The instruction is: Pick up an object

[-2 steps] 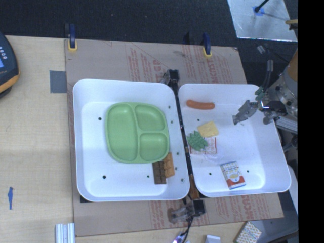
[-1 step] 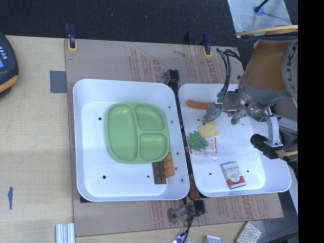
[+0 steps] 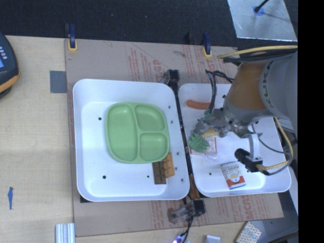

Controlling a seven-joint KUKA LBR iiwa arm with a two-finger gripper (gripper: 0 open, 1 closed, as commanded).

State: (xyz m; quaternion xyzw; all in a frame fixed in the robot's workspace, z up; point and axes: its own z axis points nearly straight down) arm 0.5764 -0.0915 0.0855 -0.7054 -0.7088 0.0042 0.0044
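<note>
My gripper (image 3: pixel 210 126) reaches into the right bin (image 3: pixel 212 186) from the right, its tip low over a cluster of small items near the bin's left side. A green leafy toy (image 3: pixel 199 143) lies just below the tip, beside a yellowish piece (image 3: pixel 207 133) and a clear wrapper (image 3: pixel 211 151). An orange sausage-shaped toy (image 3: pixel 198 104) lies at the bin's back left. A small red and white box (image 3: pixel 232 175) rests near the front. The wrist hides the fingers.
The left bin (image 3: pixel 88 176) holds a green divided plate (image 3: pixel 137 132) and a brown waffle-like block (image 3: pixel 163 169) at its front right. A black clip and cable (image 3: pixel 250 160) hang from the wrist over the right bin. The arm's grey body covers the bin's back right.
</note>
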